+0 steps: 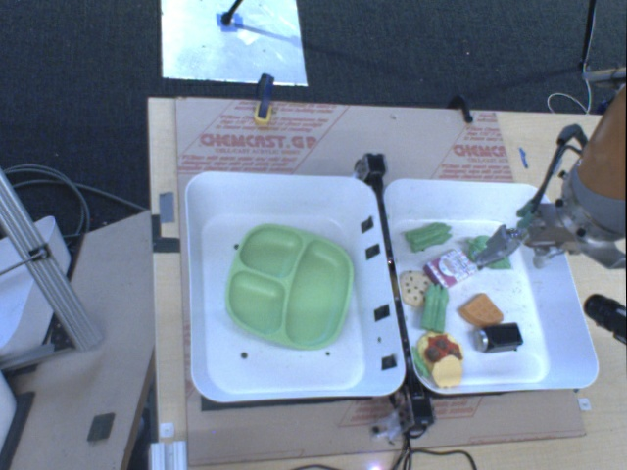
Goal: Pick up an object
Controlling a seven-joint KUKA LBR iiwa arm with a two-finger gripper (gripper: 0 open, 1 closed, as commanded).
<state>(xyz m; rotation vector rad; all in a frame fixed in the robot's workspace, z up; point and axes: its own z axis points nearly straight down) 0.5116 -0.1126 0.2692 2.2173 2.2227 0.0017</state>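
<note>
The right bin [558,302] holds several small items. Among them are a green piece [428,234], a pink-and-white packet [451,266], a speckled cookie [413,287], another green piece [435,308], an orange wedge [481,310], a black can [501,337] and a yellow-and-red toy [441,356]. My gripper [500,245] reaches in from the right and sits low over a green item [482,252] near the bin's middle, just right of the packet. It partly covers that green item.
The left bin [211,262] holds a light green divided plate [290,285]. A black divider with clips [384,262] runs between the bins. The arm's body [593,213] hangs over the right bin's far right side. Cardboard lies under both bins.
</note>
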